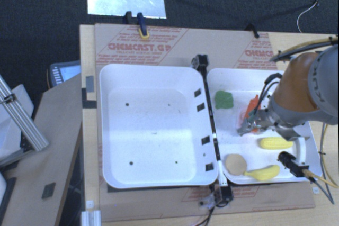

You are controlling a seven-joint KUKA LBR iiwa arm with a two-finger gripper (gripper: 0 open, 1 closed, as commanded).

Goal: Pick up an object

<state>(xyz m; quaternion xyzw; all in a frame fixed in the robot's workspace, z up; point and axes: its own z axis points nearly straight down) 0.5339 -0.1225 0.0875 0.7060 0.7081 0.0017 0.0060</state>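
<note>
End effector (248, 127) hovering over right bin (233, 78) by carrot (250, 107); finger state unclear. Carrot looking light, stiff, slippery; grip mid-length.

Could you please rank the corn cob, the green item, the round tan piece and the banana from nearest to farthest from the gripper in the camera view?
From the gripper:
1. Corn cob, just right and below.
2. Green item, up and left.
3. Round tan piece, below; close to the green item's distance.
4. Banana, at the bin's front edge.
</note>
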